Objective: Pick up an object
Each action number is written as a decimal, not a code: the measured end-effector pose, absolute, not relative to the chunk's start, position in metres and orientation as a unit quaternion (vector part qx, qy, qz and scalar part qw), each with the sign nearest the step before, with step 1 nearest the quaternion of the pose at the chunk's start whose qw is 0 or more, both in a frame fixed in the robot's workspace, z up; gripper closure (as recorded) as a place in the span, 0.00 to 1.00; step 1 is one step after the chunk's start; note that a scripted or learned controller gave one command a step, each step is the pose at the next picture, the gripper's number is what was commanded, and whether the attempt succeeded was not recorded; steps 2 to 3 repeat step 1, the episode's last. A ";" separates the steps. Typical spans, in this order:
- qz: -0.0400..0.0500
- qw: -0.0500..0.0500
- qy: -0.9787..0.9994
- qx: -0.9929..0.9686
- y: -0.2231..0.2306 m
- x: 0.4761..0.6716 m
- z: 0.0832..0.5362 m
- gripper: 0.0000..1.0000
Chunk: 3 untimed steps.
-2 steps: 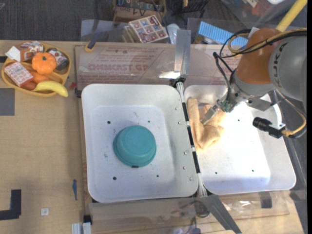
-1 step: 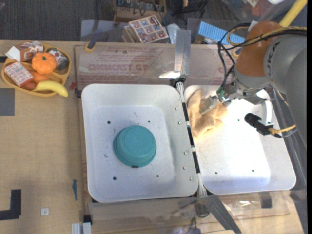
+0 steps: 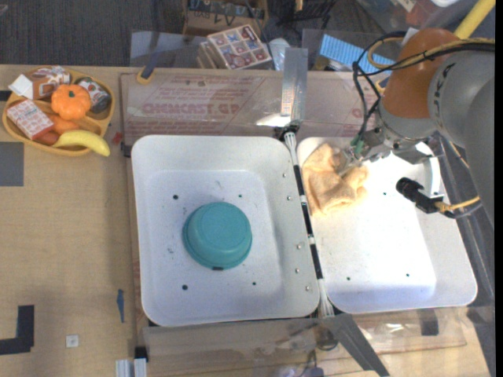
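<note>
A crumpled tan cloth [image 3: 332, 181] lies in the right bin [image 3: 393, 273], against its left wall near the far corner. A teal bowl [image 3: 218, 235] sits upside down in the middle of the left bin [image 3: 157, 171]. My gripper [image 3: 355, 152] reaches in from the right and hangs low over the cloth's upper right edge, right at the fabric. The grey arm with its orange band [image 3: 416, 61] rises behind it at the top right.
A black fitting [image 3: 415, 194] with cables juts over the right bin's right side. A bowl of toy fruit [image 3: 56, 110] stands at the far left of the bench. Cardboard and a metal strip [image 3: 294, 93] run behind the bins.
</note>
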State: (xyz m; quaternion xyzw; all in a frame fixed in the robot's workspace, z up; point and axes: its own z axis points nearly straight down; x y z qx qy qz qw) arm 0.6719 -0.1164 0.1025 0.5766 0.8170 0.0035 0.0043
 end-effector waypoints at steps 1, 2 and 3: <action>0.000 0.001 0.786 0.618 -0.066 0.668 0.184 1.00; 0.000 0.001 0.786 0.618 -0.066 0.668 0.184 1.00; 0.000 0.001 0.786 0.618 -0.066 0.668 0.184 1.00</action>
